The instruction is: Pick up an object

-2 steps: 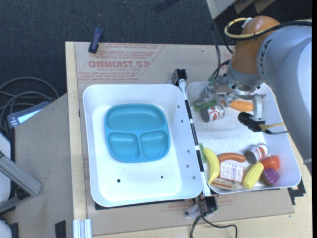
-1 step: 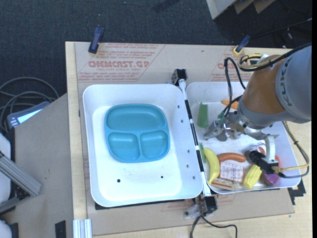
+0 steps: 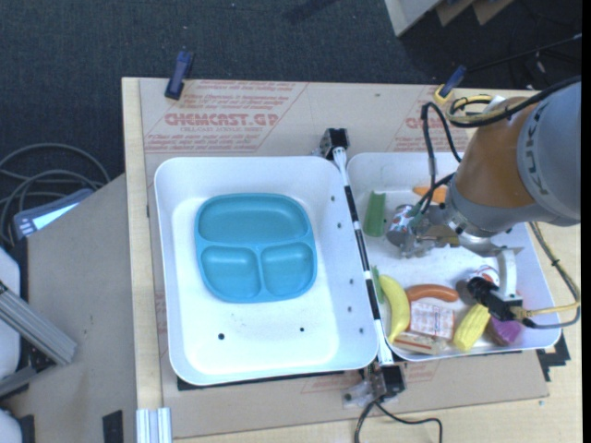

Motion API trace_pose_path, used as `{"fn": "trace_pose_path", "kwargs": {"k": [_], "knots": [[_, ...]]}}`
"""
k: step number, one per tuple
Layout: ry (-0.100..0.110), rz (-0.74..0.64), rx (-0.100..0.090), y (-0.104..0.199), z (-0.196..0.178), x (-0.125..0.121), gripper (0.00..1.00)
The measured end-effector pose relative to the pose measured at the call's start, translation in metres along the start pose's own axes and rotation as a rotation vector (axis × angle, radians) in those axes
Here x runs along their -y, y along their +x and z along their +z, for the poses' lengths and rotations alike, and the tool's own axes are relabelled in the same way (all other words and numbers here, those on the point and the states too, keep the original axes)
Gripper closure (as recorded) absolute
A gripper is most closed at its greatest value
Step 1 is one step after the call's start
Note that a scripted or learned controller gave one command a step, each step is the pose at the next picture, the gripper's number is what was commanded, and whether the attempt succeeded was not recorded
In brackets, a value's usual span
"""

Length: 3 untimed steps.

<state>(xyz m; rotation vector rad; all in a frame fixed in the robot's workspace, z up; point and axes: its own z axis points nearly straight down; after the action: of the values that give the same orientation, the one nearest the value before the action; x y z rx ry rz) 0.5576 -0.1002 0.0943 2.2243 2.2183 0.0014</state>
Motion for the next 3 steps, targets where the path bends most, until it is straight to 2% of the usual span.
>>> {"fn": "trace_pose_path", "kwargs": {"k": [1,2,3], "knots": [[-0.001,-0.004,0.0,0.046,-0.091,0.028,1.0],[0.001,-0.002,0.0,0.046,-0.09,0.028,0.0],[0.003,-0.001,0.0,0.008,0.004,0.04,0.0]]}}
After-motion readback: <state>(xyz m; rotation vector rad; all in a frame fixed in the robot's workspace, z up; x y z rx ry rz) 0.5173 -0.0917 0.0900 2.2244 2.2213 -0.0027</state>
